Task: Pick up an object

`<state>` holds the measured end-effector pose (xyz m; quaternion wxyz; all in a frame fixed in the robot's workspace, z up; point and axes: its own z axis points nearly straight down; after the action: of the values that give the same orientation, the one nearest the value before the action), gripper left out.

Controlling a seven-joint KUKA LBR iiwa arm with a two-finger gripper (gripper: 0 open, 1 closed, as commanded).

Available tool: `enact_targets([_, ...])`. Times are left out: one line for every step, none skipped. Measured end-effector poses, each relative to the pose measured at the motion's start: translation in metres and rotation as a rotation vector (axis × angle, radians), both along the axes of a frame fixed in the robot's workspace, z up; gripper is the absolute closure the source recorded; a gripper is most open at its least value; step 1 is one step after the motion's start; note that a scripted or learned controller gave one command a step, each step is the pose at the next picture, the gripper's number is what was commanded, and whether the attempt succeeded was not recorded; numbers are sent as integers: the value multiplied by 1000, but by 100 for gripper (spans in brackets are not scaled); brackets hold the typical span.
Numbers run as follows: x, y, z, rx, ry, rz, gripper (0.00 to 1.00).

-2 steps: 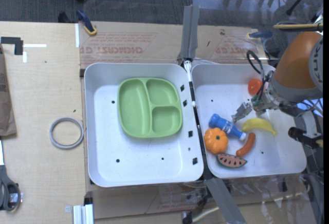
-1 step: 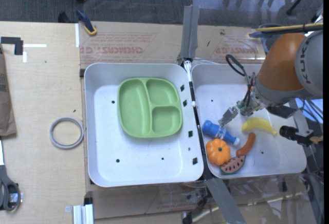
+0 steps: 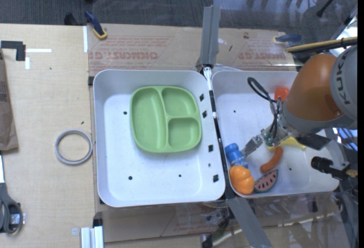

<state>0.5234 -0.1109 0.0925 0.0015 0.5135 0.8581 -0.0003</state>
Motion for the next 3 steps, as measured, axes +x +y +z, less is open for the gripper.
enact_targets([85,-13,0,1,2,-85,0])
enact_targets([42,-3,-1,1,2,-102,0])
enact_targets([15,3,-1,2,3,-102,0])
